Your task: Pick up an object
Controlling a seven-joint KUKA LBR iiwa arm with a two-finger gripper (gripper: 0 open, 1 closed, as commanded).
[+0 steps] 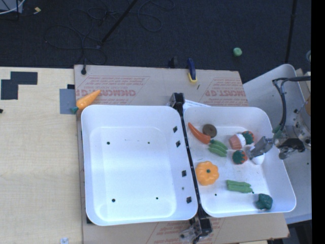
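Nearest the camera, bottom edge: a black clamp (pixel 199 230) at the join of the two bins, partly cut off by the frame. Right bin (pixel 277 187), near to far: dark green lump (pixel 264 202) in the near-right corner; green pod (pixel 238 186) just left of it; yellow-orange pepper (pixel 207 173) close to the divider; then a cluster at mid-bin w/ green pod pair (pixel 218 148), red-orange chili (pixel 199 133), brown disc (pixel 209 131), pink-red block (pixel 235 142) and a small green-red item (pixel 248 136). Gripper (pixel 258 149) sits low over that cluster's right side, beside a green-red ball (pixel 239 157) and a white piece (pixel 257 159); fingers blurred, so spread can't be told, nor whether anything is held. Arm's upper part is cut off at right; cables there are hard to make out. Left bin (pixel 89 161): white floor w/ small dark dots. Both bins rest on a cardboard sheet (pixel 218 88) w/ printed red lettering, mirrored, not legible. Orange carrot (pixel 88 99) lies on the cardboard, outside the left bin's far-left corner. Blue-yellow clip (pixel 192 70) on the far cardboard edge. Left: pale wood bench (pixel 35 156) w/ dark patches. Beyond: dark carpet (pixel 152 29), loose cables, small green ball (pixel 237 51).
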